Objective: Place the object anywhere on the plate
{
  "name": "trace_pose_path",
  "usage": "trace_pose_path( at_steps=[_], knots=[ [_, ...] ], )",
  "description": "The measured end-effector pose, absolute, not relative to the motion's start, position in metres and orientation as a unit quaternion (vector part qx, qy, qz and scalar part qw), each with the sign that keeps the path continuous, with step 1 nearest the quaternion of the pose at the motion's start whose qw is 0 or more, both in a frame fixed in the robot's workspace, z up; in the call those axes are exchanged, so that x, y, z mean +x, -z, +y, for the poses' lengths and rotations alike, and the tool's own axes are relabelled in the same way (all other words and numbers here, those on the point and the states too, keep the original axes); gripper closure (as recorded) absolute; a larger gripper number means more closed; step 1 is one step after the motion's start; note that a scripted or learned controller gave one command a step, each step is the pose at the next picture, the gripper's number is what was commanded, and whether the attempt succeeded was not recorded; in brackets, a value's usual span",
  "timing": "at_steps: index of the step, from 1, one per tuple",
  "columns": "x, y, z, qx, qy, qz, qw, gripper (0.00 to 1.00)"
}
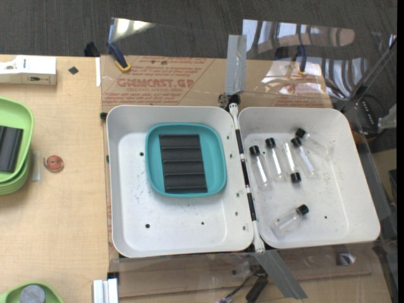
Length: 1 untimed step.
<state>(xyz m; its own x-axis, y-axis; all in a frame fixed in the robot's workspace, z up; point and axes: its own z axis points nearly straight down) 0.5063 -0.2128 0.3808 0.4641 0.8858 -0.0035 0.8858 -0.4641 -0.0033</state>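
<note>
I see 2 white bins (126,232), a teal plate (218,163) with a black ribbed insert (183,163), and clear vials (274,160) with black caps, on my tan bench (57,232).

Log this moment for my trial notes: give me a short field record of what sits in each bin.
left bin: holds a teal plate with a dark ridged insert
right bin: holds clear vials with black caps
vial group: four vials clustered in the upper part of the bin
lone vial: lies apart, nearer the front edge
vials on plate: none
task status: not yet done
</note>
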Motion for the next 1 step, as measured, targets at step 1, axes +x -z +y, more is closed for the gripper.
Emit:
trace_pose_path(
  at_steps=[1],
  knots=[
    [0.5314, -0.4387, -0.2129, -0.878, -0.0023, -0.478, 0.0, 0.0]
  ],
)
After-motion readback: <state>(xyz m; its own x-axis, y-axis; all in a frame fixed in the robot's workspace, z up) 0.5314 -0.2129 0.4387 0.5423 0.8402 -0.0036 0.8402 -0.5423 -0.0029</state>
